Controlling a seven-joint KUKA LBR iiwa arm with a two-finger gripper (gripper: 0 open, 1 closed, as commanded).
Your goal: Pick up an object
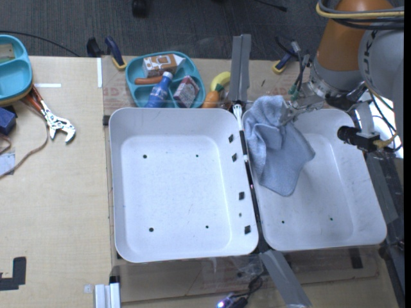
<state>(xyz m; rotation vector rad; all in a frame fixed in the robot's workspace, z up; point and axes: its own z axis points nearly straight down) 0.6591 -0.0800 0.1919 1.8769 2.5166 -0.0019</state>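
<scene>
Nearest the camera: bare front rims of two shallow white plastic bins, side by side, split by a grey divider rail. Left-hand white bin with open floor throughout, a few small dark spots only. Right-hand white bin open across its near and right portions. Further back in that bin, a crumpled pale blue-grey cloth, draped against the far left corner and the rail side, lower flap trailing toward mid-floor. At the cloth's upper right edge, the two-finger gripper, touching or just over the fabric; finger spacing not discernible, cannot tell whether cloth is pinched. Behind it, grey arm with orange band, entering from the right. Beyond the bins on the wooden bench: teal divided tray holding a blue bottle, a small box and other packets; a yellow banana-shaped item beside it. Far left: steel adjustable wrench, second teal tray.
</scene>
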